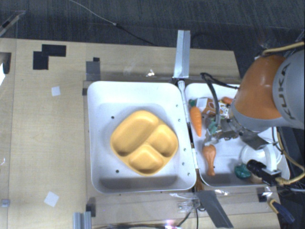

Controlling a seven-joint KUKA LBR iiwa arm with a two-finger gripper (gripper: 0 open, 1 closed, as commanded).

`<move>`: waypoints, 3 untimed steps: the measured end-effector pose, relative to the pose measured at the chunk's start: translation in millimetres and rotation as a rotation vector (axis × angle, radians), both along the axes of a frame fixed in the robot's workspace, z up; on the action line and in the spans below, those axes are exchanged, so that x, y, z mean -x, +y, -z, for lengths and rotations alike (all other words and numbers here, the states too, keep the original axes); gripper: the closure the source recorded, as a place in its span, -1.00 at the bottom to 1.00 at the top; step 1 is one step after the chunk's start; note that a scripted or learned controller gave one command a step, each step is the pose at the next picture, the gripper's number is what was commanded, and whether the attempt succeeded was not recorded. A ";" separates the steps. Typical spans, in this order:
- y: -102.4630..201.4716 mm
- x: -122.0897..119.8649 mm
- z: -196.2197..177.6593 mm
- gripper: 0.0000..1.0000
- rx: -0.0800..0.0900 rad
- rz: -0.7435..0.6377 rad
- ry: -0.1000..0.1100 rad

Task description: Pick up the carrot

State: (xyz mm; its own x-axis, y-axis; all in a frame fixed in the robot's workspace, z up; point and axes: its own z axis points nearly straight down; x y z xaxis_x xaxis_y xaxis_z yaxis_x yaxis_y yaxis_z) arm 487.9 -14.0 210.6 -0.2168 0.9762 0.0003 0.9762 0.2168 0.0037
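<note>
The carrot (196, 120) is orange with a small green top. It lies along the left wall of the right bin (224, 181), pointing toward the near side. My gripper (213, 128) hangs low in that bin, just right of the carrot's tip and apart from it. Nothing shows between its ends. The grey arm with its orange band (259, 92) covers the back right part of the bin.
A brown drumstick-shaped toy (209, 158) lies just below the gripper. A teal item (242, 171) and a white cup (255, 154) sit at the bin's near right. Small orange items (225, 100) lie near the back. The left bin (102, 104) holds a yellow divided plate (144, 141).
</note>
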 end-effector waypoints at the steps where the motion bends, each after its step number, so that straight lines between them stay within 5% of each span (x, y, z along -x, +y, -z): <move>1: 19.6 -1.4 -43.4 1.00 0.003 -0.373 -0.007; 2: 62.7 -0.3 -39.9 1.00 0.004 -0.874 -0.004; 3: -11.6 -130.5 -45.8 1.00 0.010 -1.237 -0.007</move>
State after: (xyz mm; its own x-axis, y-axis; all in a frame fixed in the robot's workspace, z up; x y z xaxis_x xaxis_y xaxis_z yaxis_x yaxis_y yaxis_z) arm 618.4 -25.6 256.4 -0.9933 0.1147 -0.0108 0.1147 0.9934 0.0010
